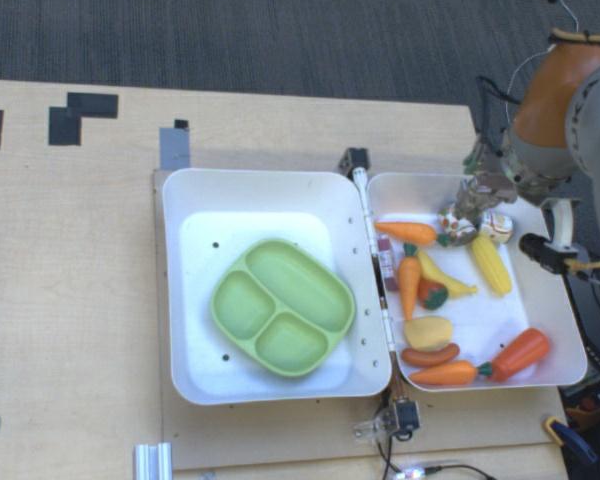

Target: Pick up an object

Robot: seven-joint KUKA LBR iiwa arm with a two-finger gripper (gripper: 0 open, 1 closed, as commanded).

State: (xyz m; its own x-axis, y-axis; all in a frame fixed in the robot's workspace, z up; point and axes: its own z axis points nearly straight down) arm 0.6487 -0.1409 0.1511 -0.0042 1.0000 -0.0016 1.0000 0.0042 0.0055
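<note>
Fingers (470, 211) over a small pale toy (458, 228) (red-and-white, rounded), right bin (570, 368)

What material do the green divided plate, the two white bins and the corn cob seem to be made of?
Green divided plate: probably moulded plastic, matte to satin; even pale green, soft rounded ridges between its three compartments.
Left bin and right bin: likely thin plastic, smooth and slightly glossy; rounded corners and lips.
Corn cob: seemingly toy plastic or rubber; uniform bright yellow with a faint sheen.
</note>
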